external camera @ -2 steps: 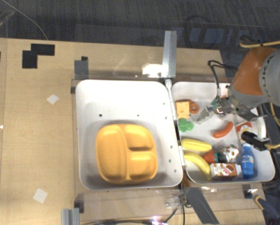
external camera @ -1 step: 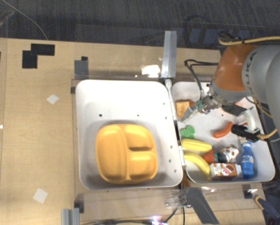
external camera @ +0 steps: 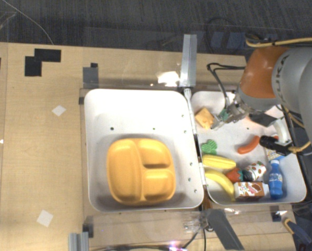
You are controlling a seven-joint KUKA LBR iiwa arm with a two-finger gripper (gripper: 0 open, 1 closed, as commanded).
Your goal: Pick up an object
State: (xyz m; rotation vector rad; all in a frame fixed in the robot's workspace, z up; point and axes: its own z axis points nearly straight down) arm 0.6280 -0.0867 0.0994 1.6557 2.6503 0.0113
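Wooden bench boards carry two white bins: the left bin (external camera: 140,101) holds a yellow divided tray (external camera: 141,169), and the right bin (external camera: 297,190) is crowded. Near its upper left lies a tan block (external camera: 204,118), long axis slanting from upper left to lower right, just beside the gripper (external camera: 226,114); whether the gripper grasps anything cannot be told. Lower down lie a green piece (external camera: 209,146), two bananas (external camera: 219,172), an orange sausage (external camera: 249,145), a carton (external camera: 249,190) and a blue bottle (external camera: 275,179).

This was a robotics lab. A wooden worktop (external camera: 35,156) carried two white bins (external camera: 140,101) over grey carpet (external camera: 119,9). Loose cables (external camera: 20,14) trailed nearby.
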